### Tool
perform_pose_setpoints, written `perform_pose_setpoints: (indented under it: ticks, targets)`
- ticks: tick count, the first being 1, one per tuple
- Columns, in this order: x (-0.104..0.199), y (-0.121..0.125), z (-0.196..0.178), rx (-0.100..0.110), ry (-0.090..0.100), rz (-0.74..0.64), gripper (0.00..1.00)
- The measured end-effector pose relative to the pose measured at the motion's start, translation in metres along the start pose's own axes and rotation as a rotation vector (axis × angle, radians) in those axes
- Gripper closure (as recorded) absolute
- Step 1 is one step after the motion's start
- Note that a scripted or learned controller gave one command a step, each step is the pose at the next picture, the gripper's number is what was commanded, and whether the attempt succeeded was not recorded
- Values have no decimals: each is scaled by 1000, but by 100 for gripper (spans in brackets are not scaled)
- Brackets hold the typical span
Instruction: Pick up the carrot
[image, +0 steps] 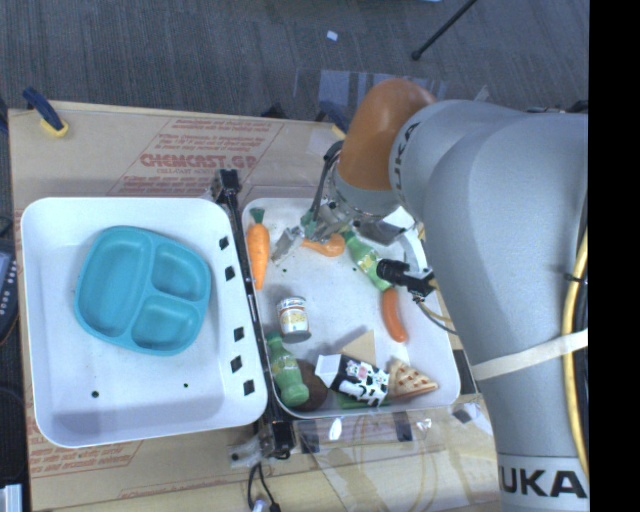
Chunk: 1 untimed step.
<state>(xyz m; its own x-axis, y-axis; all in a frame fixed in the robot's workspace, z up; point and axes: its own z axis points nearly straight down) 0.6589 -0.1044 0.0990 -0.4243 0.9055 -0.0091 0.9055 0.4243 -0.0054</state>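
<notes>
Over the far end of the right bin (440, 345), the gripper (300, 235) hangs low with its fingers a little apart and nothing between them, a small orange piece (325, 246) lying just beside it. Just to its left, apart from it, the carrot (258, 254) lies along the bin's left wall, green top pointing away from the camera. Behind the gripper, the grey arm (500, 220) sweeps in from the right, its orange band (385, 130) bent down over the wrist.
</notes>
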Motion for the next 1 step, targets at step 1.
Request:
perform_pose_setpoints:
  ticks: [1]
  targets:
    - [1, 2, -11, -2, 1, -9, 100]
